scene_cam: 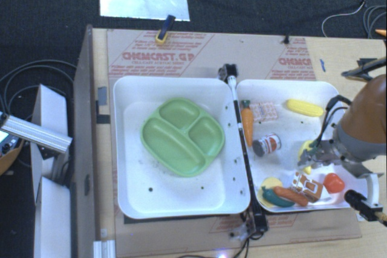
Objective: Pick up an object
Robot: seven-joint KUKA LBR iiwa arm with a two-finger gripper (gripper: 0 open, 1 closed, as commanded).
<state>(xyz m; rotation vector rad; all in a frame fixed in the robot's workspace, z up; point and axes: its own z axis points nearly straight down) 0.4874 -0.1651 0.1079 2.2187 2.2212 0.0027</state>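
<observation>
Dark carpet surrounds the table (181,48), whose top is a brown sheet printed with red lettering and carries two shallow white bins side by side. Taking the left bin (130,106) as the landmark, a green divided plate (182,136) lies inside it, near its middle and turned at a slant. Just right of the left bin, sharing the black divider between them, sits the right bin (275,90). Against that divider lies an orange carrot (247,122), and just beyond it a pale pink packet (264,111). Farther from the left bin, near the right bin's back wall, lies a yellow banana (305,107). A small red-and-white can (266,145) lies tipped on its side near the right bin's middle. Toward the near edge of the right bin a cluster gathers: a yellow piece with a dark green end (269,188), a long orange-red piece (290,196), a brown-and-white patterned box (306,185) and a red tomato-like object (334,182). The grey arm with its orange band (366,115) reaches in at the side farthest from the left bin, and the hand (311,157) hangs just above the patterned box, beside a small yellow object (308,146); whether its grip is open or closed cannot be told, and nothing is seen held in it.
</observation>
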